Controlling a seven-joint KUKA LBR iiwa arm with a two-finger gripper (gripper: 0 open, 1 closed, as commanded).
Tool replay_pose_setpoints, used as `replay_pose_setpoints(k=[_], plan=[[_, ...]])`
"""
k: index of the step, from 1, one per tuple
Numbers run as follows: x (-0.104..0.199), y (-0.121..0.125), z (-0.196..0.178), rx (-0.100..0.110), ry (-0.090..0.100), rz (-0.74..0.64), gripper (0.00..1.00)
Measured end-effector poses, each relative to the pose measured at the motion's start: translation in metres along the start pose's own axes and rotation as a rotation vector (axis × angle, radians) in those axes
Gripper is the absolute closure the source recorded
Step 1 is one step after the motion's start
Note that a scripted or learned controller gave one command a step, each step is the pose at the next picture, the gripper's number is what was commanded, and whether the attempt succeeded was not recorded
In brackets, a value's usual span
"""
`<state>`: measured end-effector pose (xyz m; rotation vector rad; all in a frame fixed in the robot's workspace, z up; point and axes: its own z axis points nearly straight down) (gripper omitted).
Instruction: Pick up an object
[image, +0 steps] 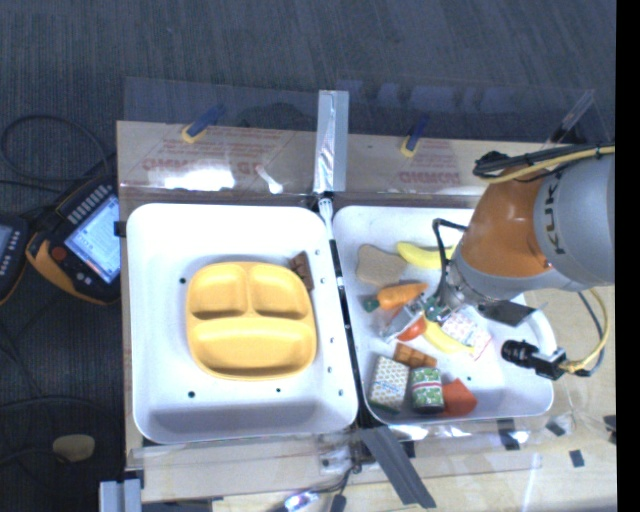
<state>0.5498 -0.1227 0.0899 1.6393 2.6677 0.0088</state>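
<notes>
The right bin (520, 395) holds a heap of toy food. In it lie a yellow banana (418, 254), a tan bread slice (376, 264), an orange carrot (400, 295), a red piece (411, 328) and a white and red packet (466, 331). Nearer the front are an orange block (413, 353), a patterned box (389, 380), a green can (427, 389) and a red item (461, 398). My gripper (436, 304) is low in this bin, just right of the carrot and above the red piece. The grey and orange wrist hides what lies under it.
The left bin (160, 400) bears a yellow divided plate (250, 318), and a small brown item (300, 265) lies at the plate's far right corner. A ridge (340, 300) separates the two bins. A handheld controller (85, 245) lies off the bench at the left.
</notes>
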Motion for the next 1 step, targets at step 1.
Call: replay_pose_setpoints(k=[1], plan=[[0.0141,0.0106,-0.0001,-0.001,-0.004,0.105,0.0]])
